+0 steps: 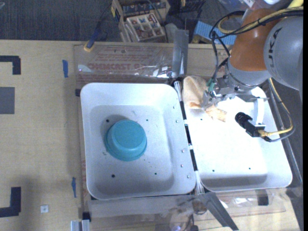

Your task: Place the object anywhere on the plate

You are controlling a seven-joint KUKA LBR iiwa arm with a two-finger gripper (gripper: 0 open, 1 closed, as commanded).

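Observation:
A round blue plate [126, 139] lies in the left white bin [96, 97], left of its middle. In the right white bin [240, 162], a pale tan, soft-looking object [194, 91] rests against the far left corner. A small peach-coloured piece [217, 112] lies just right of it. My gripper [210, 98] hangs low over that corner, between the tan object and the peach piece, under the grey wrist with its orange band [252, 32]. The wrist hides what is directly beneath the gripper.
A black cylindrical part with a yellow cable [246, 122] sticks out below the wrist over the right bin. A clear plastic sheet [125, 66] lies behind the left bin. Boxes and clutter [142, 18] stand past the bench's far edge.

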